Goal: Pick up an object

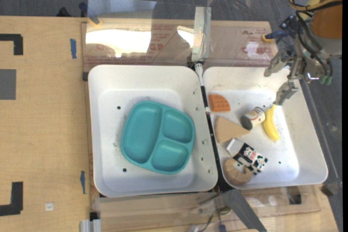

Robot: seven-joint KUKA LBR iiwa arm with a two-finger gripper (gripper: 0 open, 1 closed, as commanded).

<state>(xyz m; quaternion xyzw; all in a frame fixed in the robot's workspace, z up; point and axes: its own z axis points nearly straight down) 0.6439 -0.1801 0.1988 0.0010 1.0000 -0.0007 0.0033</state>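
Here, a wooden desk [38, 133] is carrying two shallow white bins side by side. The left bin [103, 89] is holding a teal divided plate [157, 137], lying flat near its middle. The right bin [310, 160] is holding a loose cluster of small things: an orange piece [219, 102] near the dividing wall, a tan wedge [230, 129] below it, a small grey and tan cylinder [252, 117] lying on its side, a yellow banana [271, 123] just beside that, and, nearer the front, a black and white patterned item [248, 156] lying on a round brown disc [237, 173].

The arm is reaching in from the right, and its hand [286, 91] is hanging over the back right part of the right bin, just above the banana's upper end. Its fingers are too blurred to tell whether they are spread or closed, and nothing is visibly between them.

This looks like the approach step, with nothing lifted yet. The next move probably calls for lowering onto one item, likely the banana or cylinder, and closing squarely around it.
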